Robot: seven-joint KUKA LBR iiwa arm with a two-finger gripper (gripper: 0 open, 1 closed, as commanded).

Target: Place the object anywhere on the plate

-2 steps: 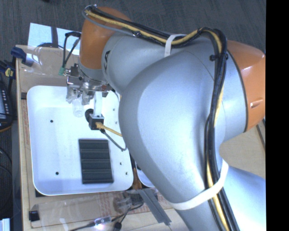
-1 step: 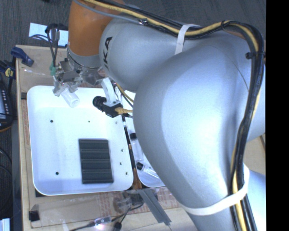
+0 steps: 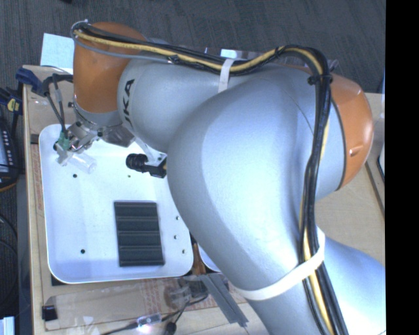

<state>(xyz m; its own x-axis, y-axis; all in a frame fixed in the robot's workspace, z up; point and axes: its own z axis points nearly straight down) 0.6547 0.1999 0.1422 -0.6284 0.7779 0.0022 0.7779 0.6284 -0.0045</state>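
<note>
- Progress: I judge the task not done. Nothing in view reads as an object resting on a plate.
- Gripper point(image 3: 69, 149) sits low over the far-left corner of the left bin point(image 3: 65, 216), at or just above the floor. Can't tell whether it is clenched or released, and can't tell if it carries anything; a small green part and some clear plastic at its tip are too small to identify.
- Only loose item I can make out: 1 dark ribbed slab point(image 3: 139, 233), lying flat on the left bin's floor near the front edge, well apart from the gripper. Can't tell if it is the task's object or what stands for the plate.
- A small black part point(image 3: 145, 163) sits just beside the wrist, above the slab; it looks like arm hardware, not sure.
- Left to do, by my read: get a confirmed hold on the object, carry it, set it down on the plate.
- The arm point(image 3: 262, 170) covers most of the right bin point(image 3: 204, 260); only a sliver of white rim shows, so its contents are hidden.
- Surface: smooth white bin floor with a few small dark dots, on a wooden bench point(image 3: 78, 304).
- Room: dark carpet point(image 3: 196, 19) behind, cables and clutter at the left edge.
</note>
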